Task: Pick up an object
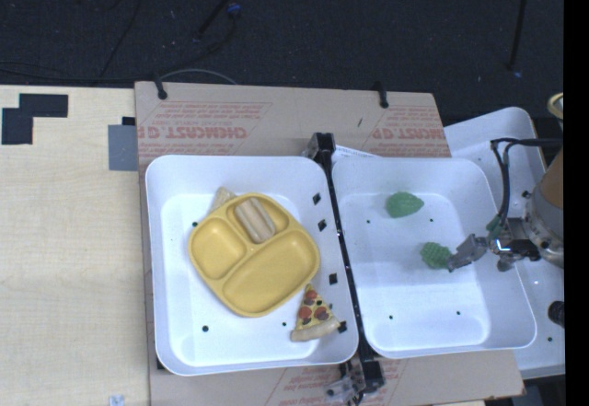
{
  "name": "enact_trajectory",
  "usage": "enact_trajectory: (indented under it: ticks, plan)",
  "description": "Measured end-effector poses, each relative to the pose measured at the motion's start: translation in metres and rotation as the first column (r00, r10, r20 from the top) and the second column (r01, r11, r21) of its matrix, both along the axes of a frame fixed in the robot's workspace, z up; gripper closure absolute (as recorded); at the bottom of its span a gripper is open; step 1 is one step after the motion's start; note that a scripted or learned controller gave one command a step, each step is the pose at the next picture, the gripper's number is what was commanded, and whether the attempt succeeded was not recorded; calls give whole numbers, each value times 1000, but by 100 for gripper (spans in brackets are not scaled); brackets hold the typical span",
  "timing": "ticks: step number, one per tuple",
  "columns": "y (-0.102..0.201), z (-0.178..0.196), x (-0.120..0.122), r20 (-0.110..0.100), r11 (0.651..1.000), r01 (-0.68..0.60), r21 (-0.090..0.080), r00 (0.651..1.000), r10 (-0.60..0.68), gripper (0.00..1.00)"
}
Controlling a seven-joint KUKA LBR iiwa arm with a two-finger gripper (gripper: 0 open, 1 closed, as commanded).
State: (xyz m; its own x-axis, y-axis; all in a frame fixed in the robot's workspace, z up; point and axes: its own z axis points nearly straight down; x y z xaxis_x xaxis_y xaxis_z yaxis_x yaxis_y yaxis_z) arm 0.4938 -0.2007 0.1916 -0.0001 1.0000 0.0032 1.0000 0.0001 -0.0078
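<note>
Hand [457, 259] at the right bin [515, 321], grip state unclear, touching a small green toy [435, 254]; likely light, best pinched across its middle.

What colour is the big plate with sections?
Yellow; the divided plate shows in the camera view, left bin.

In the right bin [414, 340], two green pieces lie near the middle: the upper green piece [404, 204] and the lower green piece [436, 255]. The floor in front and to the left of them is open. In the left bin [175, 321], a yellow tray [262, 275] covers the centre; a pizza slice [315, 315] blocks the corner beside it.
</note>
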Motion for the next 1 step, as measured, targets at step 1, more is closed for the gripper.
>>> enact_trajectory:
  ticks: [1]
  plan:
    - [-5, -62, -2, 0, 1000, 0, 0, 1000, 0, 0]
